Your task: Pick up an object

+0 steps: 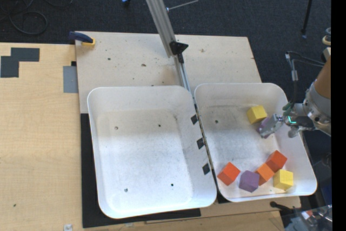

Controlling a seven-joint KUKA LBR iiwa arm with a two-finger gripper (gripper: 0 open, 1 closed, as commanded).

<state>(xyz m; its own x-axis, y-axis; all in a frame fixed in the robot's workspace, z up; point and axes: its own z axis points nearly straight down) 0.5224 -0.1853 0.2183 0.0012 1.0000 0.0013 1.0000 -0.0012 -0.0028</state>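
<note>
Right at the tips of the jaws (274, 124), over the right bin (238, 96): a small purple block (265, 127), maybe between them, but too blurry to tell open from shut. Just past it, up and left: a yellow block (257, 113). Farther off, below the jaws: five more blocks (259, 173) in a bunch.

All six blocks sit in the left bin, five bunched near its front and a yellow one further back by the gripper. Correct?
Not quite: the camera view shows the blocks in the right bin, not the left bin. The rest holds: five bunched near the front, and the yellow block further back by the gripper.
</note>
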